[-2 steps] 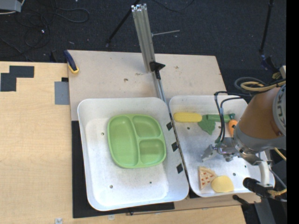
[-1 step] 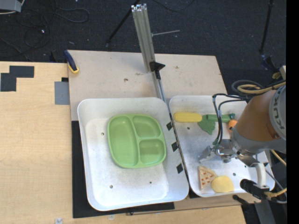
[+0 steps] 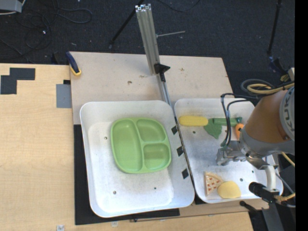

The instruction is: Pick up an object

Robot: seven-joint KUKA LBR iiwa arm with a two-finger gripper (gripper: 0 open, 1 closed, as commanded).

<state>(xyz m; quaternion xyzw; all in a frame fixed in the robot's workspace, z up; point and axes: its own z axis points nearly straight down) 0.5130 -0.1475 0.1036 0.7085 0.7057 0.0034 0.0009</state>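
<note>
In the right bin (image 3: 192, 177) lie a yellow corn cob with a green leaf end (image 3: 193, 121), a pizza slice (image 3: 211, 182) and a yellow lemon-like piece (image 3: 229, 190). A small orange object (image 3: 238, 127) shows near the green leaf. My gripper (image 3: 227, 157) hangs low over the middle of the right bin, between the corn and the pizza slice, with the orange-banded arm behind it on the right. Nothing shows between its fingers.
The left bin (image 3: 96, 186) holds a green divided plate (image 3: 141, 145). A metal post (image 3: 148, 37) rises behind the bins. Black clips (image 3: 179, 150) sit along the shared bin edge. Cables (image 3: 231, 102) loop at the right bin's far corner.
</note>
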